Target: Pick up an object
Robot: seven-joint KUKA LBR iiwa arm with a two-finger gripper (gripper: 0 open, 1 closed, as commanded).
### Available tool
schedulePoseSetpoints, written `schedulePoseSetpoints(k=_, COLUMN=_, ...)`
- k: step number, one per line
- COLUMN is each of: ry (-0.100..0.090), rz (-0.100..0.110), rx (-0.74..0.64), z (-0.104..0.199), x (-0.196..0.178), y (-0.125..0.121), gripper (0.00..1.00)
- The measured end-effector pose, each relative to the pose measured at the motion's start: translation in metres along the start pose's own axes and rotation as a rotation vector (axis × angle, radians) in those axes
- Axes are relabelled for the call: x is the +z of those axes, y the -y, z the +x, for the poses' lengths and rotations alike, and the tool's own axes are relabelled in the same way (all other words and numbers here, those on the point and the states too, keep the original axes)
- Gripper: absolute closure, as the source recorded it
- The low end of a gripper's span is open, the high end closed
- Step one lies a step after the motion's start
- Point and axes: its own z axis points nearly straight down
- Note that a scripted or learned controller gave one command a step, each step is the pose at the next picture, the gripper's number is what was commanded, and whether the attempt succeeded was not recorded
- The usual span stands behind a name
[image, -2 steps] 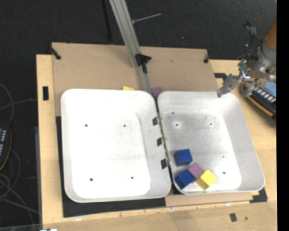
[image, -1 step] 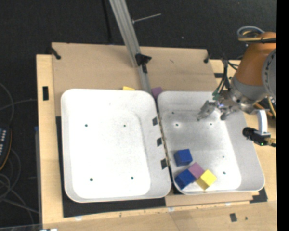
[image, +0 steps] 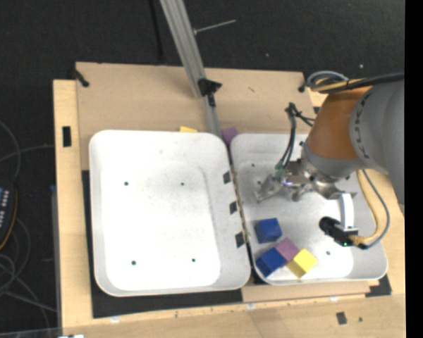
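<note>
Pick not yet made: grey two-finger gripper (image: 268, 187) low inside right-hand shallow white bin (image: 366, 270), claw state impossible to tell, nothing seen held; blue cube (image: 268, 229), second blue cube (image: 271, 260), lilac block (image: 287, 248), yellow cube (image: 303, 261) resting at that bin's near end.

robot lab: bench (image: 141, 97), twin bins (image: 155, 210), cables (image: 14, 259).

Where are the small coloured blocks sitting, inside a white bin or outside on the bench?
Inside. The two blue blocks, pink block and yellow block lie clustered on the floor of the right white bin, near its front edge.
</note>
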Motion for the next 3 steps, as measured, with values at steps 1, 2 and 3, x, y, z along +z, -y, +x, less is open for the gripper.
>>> schedulePoseSetpoints(k=1, ry=0.005, rz=-0.01, rx=0.008, z=0.019, x=0.015, y=0.051, gripper=0.0)
schedulePoseSetpoints(k=2, ry=0.006, rz=-0.013, rx=0.01, z=0.032, x=0.015, y=0.076, gripper=0.0)
schedulePoseSetpoints(k=3, ry=0.006, rz=-0.018, rx=0.013, z=0.031, x=0.004, y=0.075, gripper=1.0)
